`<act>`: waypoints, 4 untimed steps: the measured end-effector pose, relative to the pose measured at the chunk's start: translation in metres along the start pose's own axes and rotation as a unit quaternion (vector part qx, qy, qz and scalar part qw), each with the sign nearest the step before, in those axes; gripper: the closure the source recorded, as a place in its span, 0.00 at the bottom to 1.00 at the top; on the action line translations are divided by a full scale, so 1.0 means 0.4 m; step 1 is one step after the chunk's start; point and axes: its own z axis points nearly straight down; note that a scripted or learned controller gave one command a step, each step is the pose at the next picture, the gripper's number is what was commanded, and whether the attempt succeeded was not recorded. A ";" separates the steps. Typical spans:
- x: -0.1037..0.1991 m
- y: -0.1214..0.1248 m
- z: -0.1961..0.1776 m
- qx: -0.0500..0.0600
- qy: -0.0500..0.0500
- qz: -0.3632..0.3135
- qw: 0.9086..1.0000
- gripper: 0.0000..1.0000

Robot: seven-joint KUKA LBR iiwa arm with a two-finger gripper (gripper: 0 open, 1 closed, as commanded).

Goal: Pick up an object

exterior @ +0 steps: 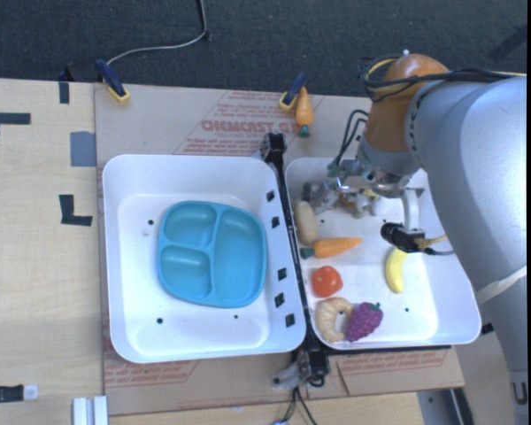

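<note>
Camera view: gripper (336,191) low at back of right bin (442,321); finger state cannot be told. Potato (306,222) just beside it, carrot (336,247) near. Tomato (327,281), banana (395,270), grapes (364,320) farther forward. Blue tray (211,253) in left bin (128,237).

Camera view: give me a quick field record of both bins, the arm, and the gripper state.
left bin: holds a blue divided plate
right bin: holds toy food
items in right bin: carrot, tomato, banana, purple grapes, a pale bread-like ring, a beige piece by the left wall
arm: reaches in from the right, wrist over the far part of the right bin
gripper: low over the bin's far end, finger state unclear
held object: none visible
</note>
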 end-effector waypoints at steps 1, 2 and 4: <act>-0.003 0.000 0.001 0.000 0.002 -0.001 1.000 0.00; -0.003 0.001 0.000 0.000 0.001 -0.001 1.000 0.00; 0.000 0.000 0.000 0.000 0.000 0.000 1.000 0.00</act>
